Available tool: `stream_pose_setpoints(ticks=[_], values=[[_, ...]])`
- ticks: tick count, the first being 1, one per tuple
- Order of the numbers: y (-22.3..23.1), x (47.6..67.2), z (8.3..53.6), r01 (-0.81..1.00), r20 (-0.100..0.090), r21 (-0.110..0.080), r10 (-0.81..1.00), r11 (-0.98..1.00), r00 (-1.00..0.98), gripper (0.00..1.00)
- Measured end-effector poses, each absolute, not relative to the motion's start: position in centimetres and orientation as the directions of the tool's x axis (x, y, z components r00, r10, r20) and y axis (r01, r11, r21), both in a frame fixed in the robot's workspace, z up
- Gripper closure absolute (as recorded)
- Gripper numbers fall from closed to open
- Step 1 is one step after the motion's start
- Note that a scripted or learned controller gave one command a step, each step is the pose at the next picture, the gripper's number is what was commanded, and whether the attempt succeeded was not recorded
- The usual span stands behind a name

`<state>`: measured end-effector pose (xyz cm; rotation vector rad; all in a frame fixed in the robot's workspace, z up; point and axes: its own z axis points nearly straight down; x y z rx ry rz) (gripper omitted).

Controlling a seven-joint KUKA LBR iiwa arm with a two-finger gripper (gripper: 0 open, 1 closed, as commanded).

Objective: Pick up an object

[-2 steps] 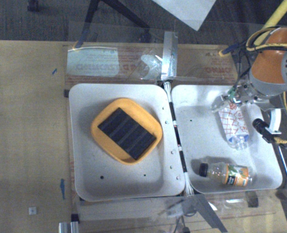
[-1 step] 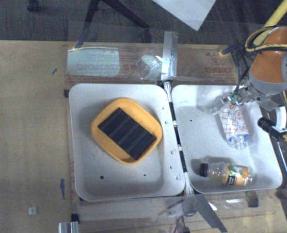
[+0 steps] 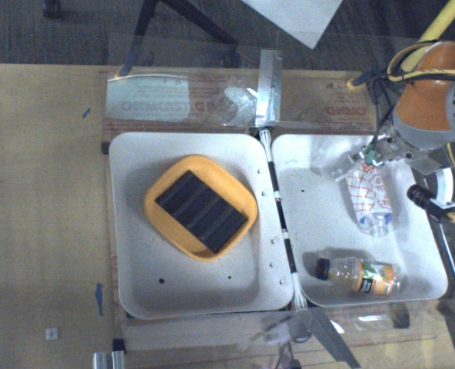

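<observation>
Camera view: fixed overhead, slanted, looking down on two shallow white bins side by side; my arm enters from the right.
My tool: two-finger gripper (image 3: 373,157) below the orange wrist band, poised over the upper part of the right white bin (image 3: 312,241); whether it is wide, narrow or holding anything I cannot tell, since the tip is small and cluttered against the bin floor.
Nearest candidate: clear crumpled plastic water bottle with a red-and-white label (image 3: 372,197), lying in the right bin just below and touching or nearly touching my tool; which of the two I cannot tell.
Long axis of bottle: runs from upper left to lower right, cap end seemingly toward my tool, broad end toward the bin's middle.
Relation the move turns on: I judge that a grasp must close across this axis, so my tool needs to sit over the bottle's body, slightly toward the bin's near side from its present spot.
Second candidate: small juice bottle with orange label and dark cap (image 3: 358,274), lying crosswise near the right bin's front wall, well apart from my tool.
Left white bin (image 3: 135,283): holds one yellow-orange rounded tray with a dark ribbed panel (image 3: 200,206), lying flat at the centre, farthest from my tool.
</observation>
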<state>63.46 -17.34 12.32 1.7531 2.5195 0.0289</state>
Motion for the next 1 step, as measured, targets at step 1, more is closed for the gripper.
stream_pose_setpoints(ticks=[1], values=[[-17.31,63.47,12.33,0.926,-0.051,0.055,0.928,0.373,-0.37,0.0]])
